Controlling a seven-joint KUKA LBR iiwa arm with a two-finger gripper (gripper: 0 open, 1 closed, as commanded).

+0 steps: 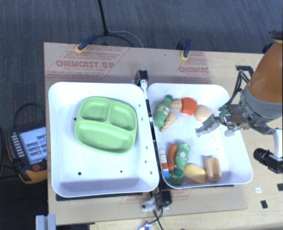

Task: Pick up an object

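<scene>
The right bin [237, 150] holds several toy foods. At its far side lie a corn cob with green husk [163, 114], an orange-red piece [189, 105] and a beige roundish piece [203, 113]. Along its near side lie a carrot [173, 153], a green vegetable [182, 156], a yellow pear-like piece [195, 172] and a brown bread-like roll [212, 168]. My gripper [218, 127] hangs over the right half of this bin, just right of the beige piece. Its fingers [206, 127] are spread open and nothing sits between them.
The left bin [64, 176] holds a green divided plate [106, 123]. A ridge [150, 128] separates the two bins. Two clamps [185, 49] hold the cardboard at the far edge. Cables and a pendant [28, 150] lie left of the bench.
</scene>
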